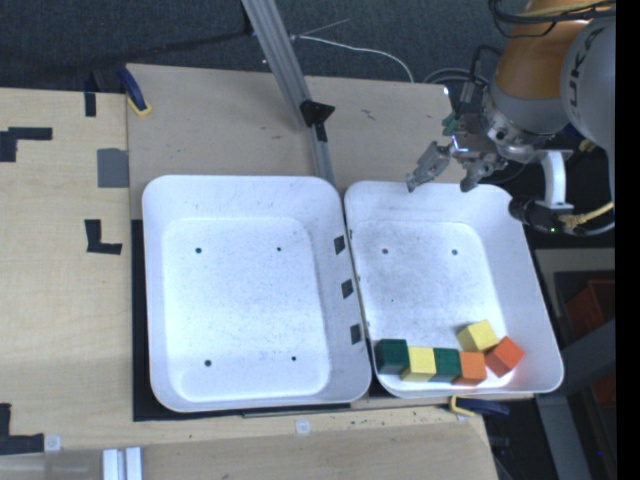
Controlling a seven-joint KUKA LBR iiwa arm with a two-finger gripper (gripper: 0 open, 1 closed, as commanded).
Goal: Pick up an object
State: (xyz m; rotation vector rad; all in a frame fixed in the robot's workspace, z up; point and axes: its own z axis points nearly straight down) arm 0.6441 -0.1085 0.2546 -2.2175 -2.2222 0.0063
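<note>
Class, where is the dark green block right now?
The dark green block sits in the right bin, at its near left corner, beside a yellow block.

We see the arm (585, 43) as a smooth grey shell with a broad orange band swelling just above its wrist. Thin black cables loop over the orange section, and a white curved fitting hangs below it. The claw (447, 173) is a cluster of dark and silvery metal; its small greenish speck may be a connector, though the view is too coarse to tell.
</note>
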